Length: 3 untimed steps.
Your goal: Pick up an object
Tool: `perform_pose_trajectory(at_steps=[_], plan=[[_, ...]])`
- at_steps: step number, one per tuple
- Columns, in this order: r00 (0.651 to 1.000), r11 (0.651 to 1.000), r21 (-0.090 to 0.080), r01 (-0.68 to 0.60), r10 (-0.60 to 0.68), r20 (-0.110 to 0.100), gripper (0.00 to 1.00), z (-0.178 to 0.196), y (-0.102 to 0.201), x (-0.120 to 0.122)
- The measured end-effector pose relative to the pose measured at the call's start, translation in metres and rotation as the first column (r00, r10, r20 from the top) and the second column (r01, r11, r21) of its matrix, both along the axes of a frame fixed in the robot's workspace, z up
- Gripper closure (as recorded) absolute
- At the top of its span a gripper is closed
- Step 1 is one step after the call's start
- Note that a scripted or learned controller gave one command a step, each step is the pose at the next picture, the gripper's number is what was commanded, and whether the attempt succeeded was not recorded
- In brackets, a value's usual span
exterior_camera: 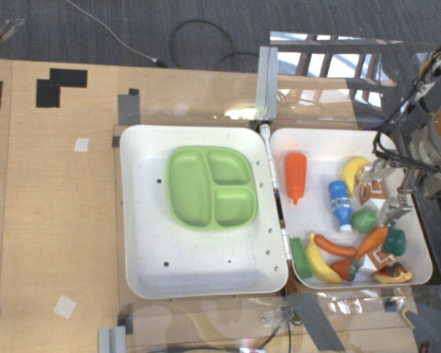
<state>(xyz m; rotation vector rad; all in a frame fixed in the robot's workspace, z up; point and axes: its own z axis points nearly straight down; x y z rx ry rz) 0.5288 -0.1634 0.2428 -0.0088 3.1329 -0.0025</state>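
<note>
Poised at the right bin's [279, 197] far edge, beside yellow banana [353, 172] and green ball [365, 220]; gripper [388, 191] apparently spread, grasping nothing; toys crowded there, divided green plate [210, 187] alone left.

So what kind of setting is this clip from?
Probably a robot lab's grasping test bench: two white bins on a wooden bench, toy food such as an orange bottle, cables on grey carpet, the arm's pincer over the right bin.

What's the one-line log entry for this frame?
pincer: low in right bin, above green ball | grasp: none seen | left bin: green tray
</note>
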Motion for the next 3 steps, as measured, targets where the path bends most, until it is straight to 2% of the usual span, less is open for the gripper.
perform_pose_trajectory(at_steps=[1,2,3], plan=[[0.995,0.995,0.004,-0.099,0.099,-0.012,0.0,-0.127,0.004,-0.004],[0.994,0.994,-0.003,-0.111,0.111,0.009,0.0,-0.152,0.055,-0.016],[0.996,0.996,-0.002,-0.093,0.093,0.005,0.0,-0.138,0.001,0.053]])
